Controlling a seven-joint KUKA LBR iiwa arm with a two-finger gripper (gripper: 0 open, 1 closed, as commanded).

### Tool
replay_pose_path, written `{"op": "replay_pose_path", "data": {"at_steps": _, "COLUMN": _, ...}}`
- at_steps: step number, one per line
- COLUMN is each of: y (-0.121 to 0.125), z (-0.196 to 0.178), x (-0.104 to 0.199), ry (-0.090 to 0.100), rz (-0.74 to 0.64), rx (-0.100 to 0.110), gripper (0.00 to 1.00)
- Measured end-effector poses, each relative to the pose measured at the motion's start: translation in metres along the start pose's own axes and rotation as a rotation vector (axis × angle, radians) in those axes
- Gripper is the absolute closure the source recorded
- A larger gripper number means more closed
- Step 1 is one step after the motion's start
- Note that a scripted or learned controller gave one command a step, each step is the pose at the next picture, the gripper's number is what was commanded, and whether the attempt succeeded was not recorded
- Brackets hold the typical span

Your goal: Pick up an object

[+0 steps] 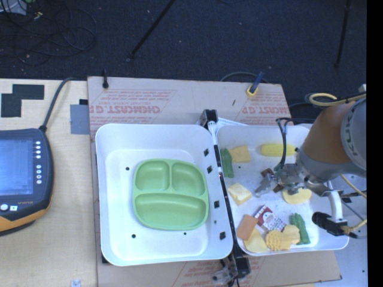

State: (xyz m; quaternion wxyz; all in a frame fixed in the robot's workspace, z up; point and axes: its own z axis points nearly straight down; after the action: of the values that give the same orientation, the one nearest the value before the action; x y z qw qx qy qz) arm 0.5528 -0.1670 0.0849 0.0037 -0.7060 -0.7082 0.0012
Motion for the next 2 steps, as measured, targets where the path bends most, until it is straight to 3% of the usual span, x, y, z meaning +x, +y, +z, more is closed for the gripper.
{"op": "replay_pose_path", "data": {"at_steps": 1, "y": 0.073, "z": -0.002, "x": 0.008, "ry": -0.003, "rz": 0.0, "rx": -0.007, "gripper": 0.0}}
{"op": "replay_pose_path", "data": {"at_steps": 2, "y": 0.033, "z": -0.003, "x": 0.003, "ry": -0.002, "rz": 0.003, "rx": -0.006, "gripper": 0.0}}
